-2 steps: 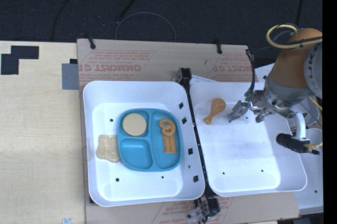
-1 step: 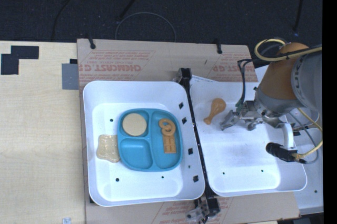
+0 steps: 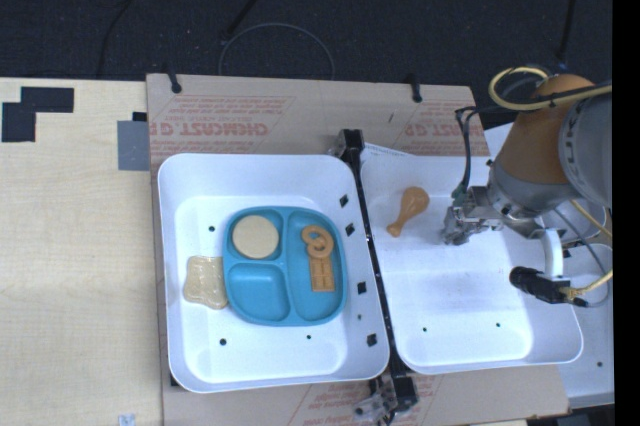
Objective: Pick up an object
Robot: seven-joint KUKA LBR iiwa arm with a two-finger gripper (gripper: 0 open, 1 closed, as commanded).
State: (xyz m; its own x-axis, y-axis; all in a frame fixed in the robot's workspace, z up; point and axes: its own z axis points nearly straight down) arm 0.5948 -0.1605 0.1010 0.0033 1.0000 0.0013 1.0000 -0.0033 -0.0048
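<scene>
A tan toy drumstick lies flat on the floor of the right-hand bin, in its upper left part — fat rounded end up and to the right, thin handle end pointing down-left toward the divider between the bins. In the left bin sits a blue divided tray. A round cream disc rests in its upper-left compartment, an orange key in its right one — and a pale waffle-like piece touches the tray's left edge.

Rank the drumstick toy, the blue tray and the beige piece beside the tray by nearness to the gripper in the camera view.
1. drumstick toy, right bin, just left of the gripper.
2. blue tray, left bin, middle.
3. beige piece, left of the tray.
</scene>
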